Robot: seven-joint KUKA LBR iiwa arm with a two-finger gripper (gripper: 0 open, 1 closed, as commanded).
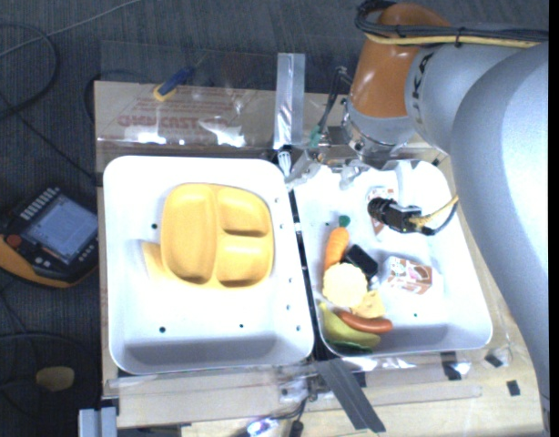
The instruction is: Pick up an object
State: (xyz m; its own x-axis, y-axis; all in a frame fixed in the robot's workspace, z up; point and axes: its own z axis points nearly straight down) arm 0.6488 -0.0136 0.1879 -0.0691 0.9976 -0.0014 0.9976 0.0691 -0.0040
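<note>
The gripper hangs over the right bin's far left corner, its hold impossible to tell, while the carrot lies just nearer the camera, long axis running away from it, atop the toy-food pile.

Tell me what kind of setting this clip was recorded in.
Probably a robotics lab bench: two white bins side by side on carpet, toy food like a carrot, loose cables, and a handheld control pendant on the floor.
</note>
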